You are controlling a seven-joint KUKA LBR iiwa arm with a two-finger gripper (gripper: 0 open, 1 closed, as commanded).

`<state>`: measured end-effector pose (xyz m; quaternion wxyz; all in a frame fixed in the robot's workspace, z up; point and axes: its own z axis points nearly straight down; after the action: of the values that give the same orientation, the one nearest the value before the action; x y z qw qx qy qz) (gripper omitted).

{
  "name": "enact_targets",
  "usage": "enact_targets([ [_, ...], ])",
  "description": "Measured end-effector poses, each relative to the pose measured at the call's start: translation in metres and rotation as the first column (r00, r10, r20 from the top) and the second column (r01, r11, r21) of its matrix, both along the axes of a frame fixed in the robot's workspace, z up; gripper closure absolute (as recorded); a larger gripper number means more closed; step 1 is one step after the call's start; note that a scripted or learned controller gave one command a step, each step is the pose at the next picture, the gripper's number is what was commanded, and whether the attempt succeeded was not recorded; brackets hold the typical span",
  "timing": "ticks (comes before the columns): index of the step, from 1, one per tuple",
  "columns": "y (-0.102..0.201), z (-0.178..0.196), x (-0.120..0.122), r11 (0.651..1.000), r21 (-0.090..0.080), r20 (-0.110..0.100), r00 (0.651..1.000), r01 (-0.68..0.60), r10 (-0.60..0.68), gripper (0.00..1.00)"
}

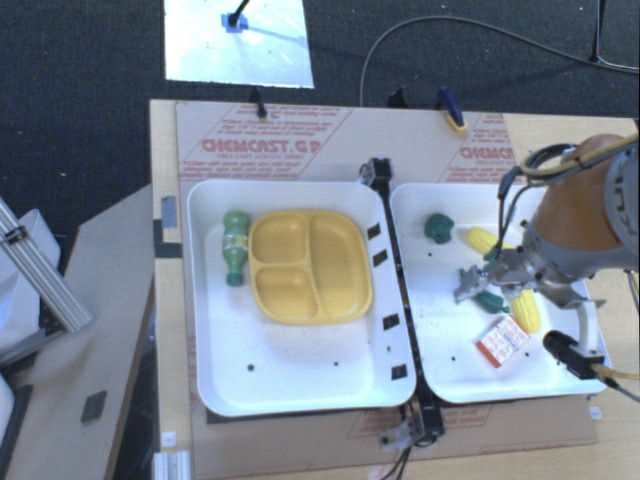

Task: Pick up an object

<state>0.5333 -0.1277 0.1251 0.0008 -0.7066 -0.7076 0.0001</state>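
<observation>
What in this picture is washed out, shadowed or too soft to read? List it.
Camera view: the shiny metal sheet at the top glares near white; the yellow divided plastic plate casts a soft shadow on the left white bin; the small items by the grey gripper are soft and hard to identify.

The light is bright and even, coming from above. The two white bins [300, 388] shine almost too white. A pale shiny sheet [238, 28] at the top glares. Shadows are soft and small. The picture looks a little blurry and grainy.
</observation>
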Motion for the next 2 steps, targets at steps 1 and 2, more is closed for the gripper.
enact_targets([
  [1, -0.001, -0.041, 0.002, 1.000, -0.003, 0.006, 1.000, 0.001, -0.001, 0.00],
  [2, 0.000, -0.029, 0.002, 1.000, 0.000, 0.005, 1.000, 0.000, 0.000, 1.00],
])
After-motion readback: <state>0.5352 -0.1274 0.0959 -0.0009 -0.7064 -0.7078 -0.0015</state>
